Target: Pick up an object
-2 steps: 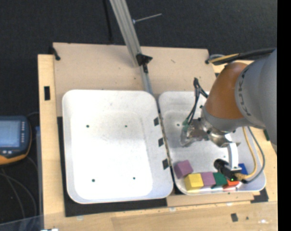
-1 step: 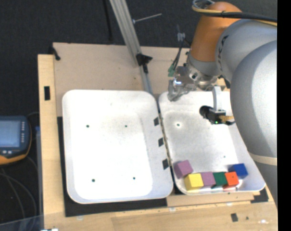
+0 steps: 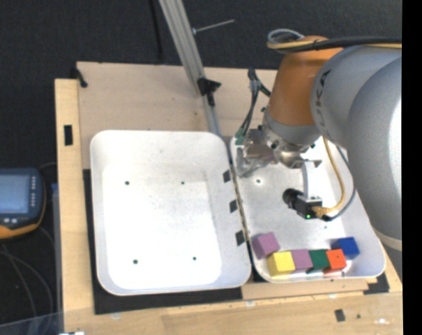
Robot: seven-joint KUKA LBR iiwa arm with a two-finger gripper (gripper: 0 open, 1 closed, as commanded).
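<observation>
Several small blocks lie along the near edge of the right bin (image 3: 280,194): a purple block (image 3: 266,243), a yellow block (image 3: 282,262), a mauve block (image 3: 302,259), a green block (image 3: 319,260), an orange block (image 3: 335,259) and a blue block (image 3: 347,246). My gripper (image 3: 249,153) hangs over the far left corner of the right bin, well away from the blocks. The wrist hides most of it. Nothing shows between the fingers.
The left bin (image 3: 162,208) sits beside the right one, their rims meeting near the gripper. A slanted metal rail (image 3: 186,44) rises behind the bins. A handheld pendant (image 3: 14,197) lies off the bench at left. A cable with a small green light (image 3: 307,204) hangs from the wrist.
</observation>
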